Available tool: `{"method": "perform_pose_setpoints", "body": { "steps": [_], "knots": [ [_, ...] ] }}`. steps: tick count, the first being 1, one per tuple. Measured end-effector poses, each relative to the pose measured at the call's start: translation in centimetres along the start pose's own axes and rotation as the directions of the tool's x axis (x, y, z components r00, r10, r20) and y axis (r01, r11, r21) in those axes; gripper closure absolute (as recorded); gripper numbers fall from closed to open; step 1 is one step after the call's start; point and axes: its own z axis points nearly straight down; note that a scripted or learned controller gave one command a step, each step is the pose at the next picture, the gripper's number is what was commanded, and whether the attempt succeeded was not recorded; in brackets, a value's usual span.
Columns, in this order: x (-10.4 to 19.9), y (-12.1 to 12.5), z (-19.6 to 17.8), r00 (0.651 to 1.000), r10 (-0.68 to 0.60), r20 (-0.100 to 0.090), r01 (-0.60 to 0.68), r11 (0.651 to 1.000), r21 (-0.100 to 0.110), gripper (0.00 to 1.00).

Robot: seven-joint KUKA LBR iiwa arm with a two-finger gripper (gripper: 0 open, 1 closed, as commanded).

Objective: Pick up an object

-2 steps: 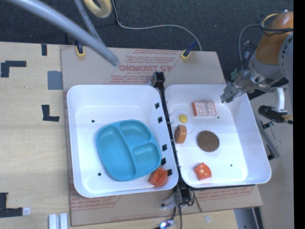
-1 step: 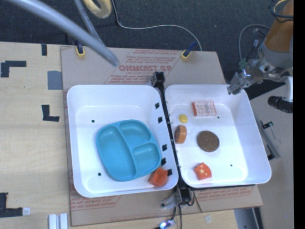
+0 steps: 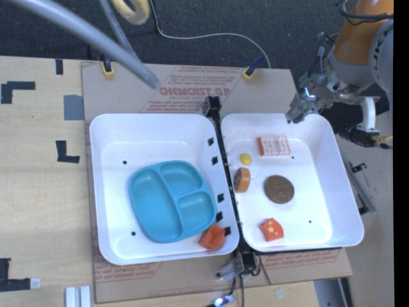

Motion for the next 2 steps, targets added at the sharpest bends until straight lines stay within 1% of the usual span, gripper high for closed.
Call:
{"method": "perform_pose_setpoints", "body": {
  "steps": [1,2],
  "knots": [
    [4.5,-0.4,0.1,1.0,0.001,0.001,-0.001,1.0,0.002,1.0],
    [9.8,0.0,-0.9,1.0,0.0,0.0,0.0,1.0,0.0,1.0]
  ]
}}
